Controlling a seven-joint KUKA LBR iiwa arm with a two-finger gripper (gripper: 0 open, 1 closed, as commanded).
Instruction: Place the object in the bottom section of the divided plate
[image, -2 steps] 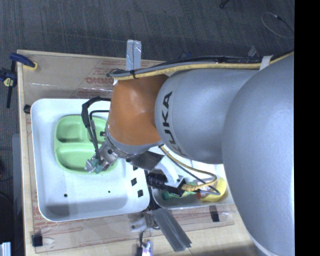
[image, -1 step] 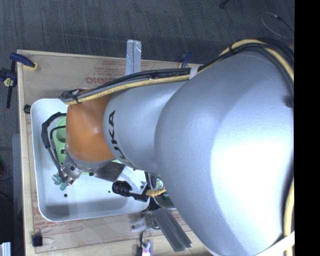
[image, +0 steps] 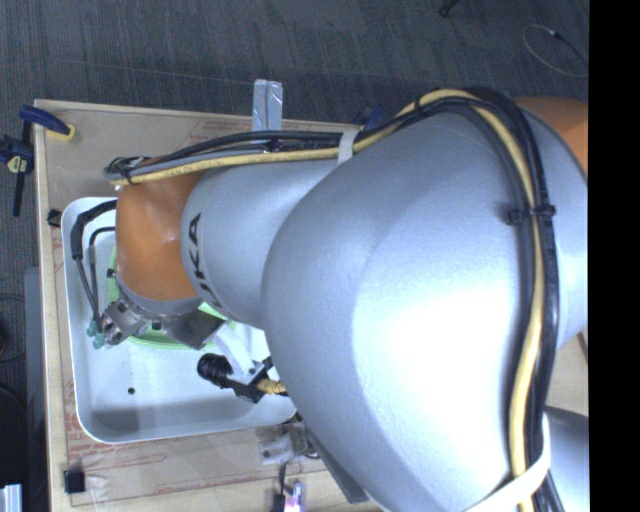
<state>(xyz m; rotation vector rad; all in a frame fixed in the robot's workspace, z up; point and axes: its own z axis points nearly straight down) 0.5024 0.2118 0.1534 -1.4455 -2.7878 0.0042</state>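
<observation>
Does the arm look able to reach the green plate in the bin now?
Probably yes. The arm already hangs over the white bin, and its wrist end sits just above the green plate. The arm hides most of the plate, so I cannot tell about contact.

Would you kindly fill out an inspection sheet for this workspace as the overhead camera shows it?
Surface: wooden bench bearing a white bin.
Job's things: a green-rimmed plate peeks out beneath the arm; object not identifiable.
Clutter: nothing seen.
Grippers: wrist end low over the bin, fingers hidden.
Cables: black and yellow bundle along the arm.
Surroundings: dark carpet; blue clamps at the bench's left corner.
</observation>
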